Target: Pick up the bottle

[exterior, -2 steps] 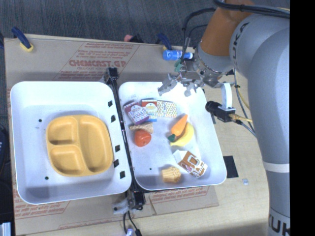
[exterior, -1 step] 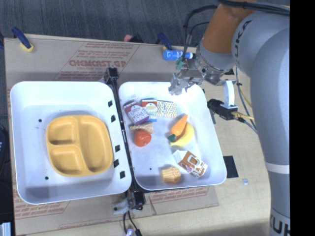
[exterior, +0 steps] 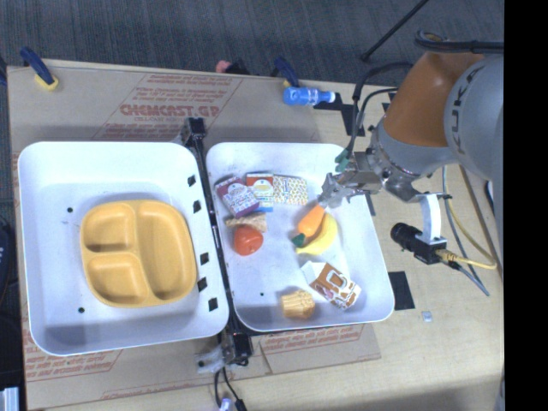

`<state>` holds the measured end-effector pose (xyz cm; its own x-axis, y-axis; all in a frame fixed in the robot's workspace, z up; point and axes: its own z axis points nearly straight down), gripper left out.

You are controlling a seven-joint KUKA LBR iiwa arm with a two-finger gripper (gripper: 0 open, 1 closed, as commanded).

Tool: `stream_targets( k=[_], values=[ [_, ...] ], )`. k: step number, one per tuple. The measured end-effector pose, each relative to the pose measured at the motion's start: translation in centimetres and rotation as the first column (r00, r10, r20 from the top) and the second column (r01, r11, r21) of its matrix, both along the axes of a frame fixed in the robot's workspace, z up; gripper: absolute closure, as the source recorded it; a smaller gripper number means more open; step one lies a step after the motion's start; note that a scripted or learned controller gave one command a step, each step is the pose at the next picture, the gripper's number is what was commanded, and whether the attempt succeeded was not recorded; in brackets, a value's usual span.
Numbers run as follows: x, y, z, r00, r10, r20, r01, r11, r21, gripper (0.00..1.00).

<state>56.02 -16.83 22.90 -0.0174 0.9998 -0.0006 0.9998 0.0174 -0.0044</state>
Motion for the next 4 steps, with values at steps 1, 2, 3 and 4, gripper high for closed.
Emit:
stream_targets(
  k=[1, 2, 3, 4],
  values=[
    [-7.2, -0.1, 2.2, 0.999, -0.042, 0.000, 0.042, 0.999, 0.001, 1.00],
    [-8.4, -1.1, 5.8, 0.957, -0.289, 0.003, 0.289, 0.957, -0.001, 1.00],
    [-8.4, 0.5, 5.4, 0.885, -0.466, 0.000, 0.466, 0.885, 0.000, 1.00],
    [-8.4, -2.5, 3.9, 0.717, -0.697, 0.001, 0.697, 0.717, -0.001, 1.00]
  ],
)
